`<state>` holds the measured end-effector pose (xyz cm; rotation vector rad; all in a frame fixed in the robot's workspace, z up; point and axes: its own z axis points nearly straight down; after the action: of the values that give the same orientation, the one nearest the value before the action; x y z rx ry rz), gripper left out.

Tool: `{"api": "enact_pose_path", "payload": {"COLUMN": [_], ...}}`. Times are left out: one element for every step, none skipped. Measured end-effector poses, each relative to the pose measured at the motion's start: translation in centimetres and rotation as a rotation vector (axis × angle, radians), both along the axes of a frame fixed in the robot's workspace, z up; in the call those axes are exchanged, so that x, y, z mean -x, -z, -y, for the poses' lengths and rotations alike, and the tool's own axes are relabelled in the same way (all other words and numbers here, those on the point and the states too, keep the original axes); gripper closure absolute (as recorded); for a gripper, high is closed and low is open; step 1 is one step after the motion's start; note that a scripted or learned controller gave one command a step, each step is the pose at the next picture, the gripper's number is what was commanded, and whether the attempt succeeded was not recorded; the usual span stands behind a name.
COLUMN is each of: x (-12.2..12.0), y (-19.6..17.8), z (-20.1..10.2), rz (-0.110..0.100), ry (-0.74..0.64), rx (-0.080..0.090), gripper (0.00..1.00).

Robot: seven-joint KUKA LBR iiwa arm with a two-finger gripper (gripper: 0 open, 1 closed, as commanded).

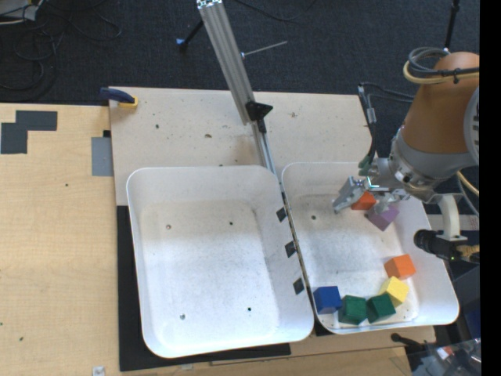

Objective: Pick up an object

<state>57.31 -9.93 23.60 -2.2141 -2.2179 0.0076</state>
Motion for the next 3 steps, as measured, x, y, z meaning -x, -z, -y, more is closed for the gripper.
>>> {"api": "enact_pose_path", "payload": {"x": [-0.1, -0.4, 0.2], "y": [-0.3, 4.2, 8.8], "z": [0.2, 0.2, -0.4], "rz": [0.006, 0.000, -0.001], "ry": [0.003, 0.003, 0.004], "rx": [0.001, 0.001, 0.000], "gripper": [0.00, 0.00, 0.00]}}
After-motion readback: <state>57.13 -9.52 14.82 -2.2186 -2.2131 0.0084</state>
